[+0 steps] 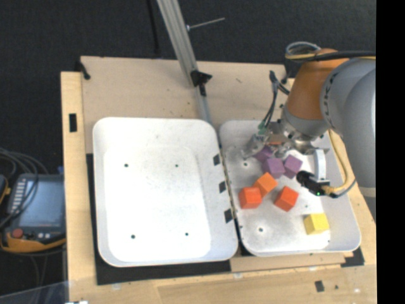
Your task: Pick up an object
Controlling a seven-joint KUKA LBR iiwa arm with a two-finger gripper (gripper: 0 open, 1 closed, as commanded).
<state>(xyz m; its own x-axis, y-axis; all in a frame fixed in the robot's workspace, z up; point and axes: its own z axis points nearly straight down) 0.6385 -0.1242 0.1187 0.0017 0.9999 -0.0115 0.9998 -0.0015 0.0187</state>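
Observation:
The right bin (278, 239) holds several small blocks. Purple blocks (276, 165) cluster near its upper middle, another purple one (293, 164) beside them. Three orange blocks lie below: one (251, 197) at the left, one (266, 183) in the middle, one (286, 198) at the right. A yellow block (315, 223) sits toward the lower right. My gripper (271, 144) hangs under the orange-banded wrist, low over the purple blocks at the bin's upper part. The wrist covers its fingers.
The left bin (158, 189) lies beside the right one, a dark divider with clips between them. A slanted metal pole (180, 37) rises from the bench behind the bins. A teach pendant (31, 208) lies off the bench at the left.

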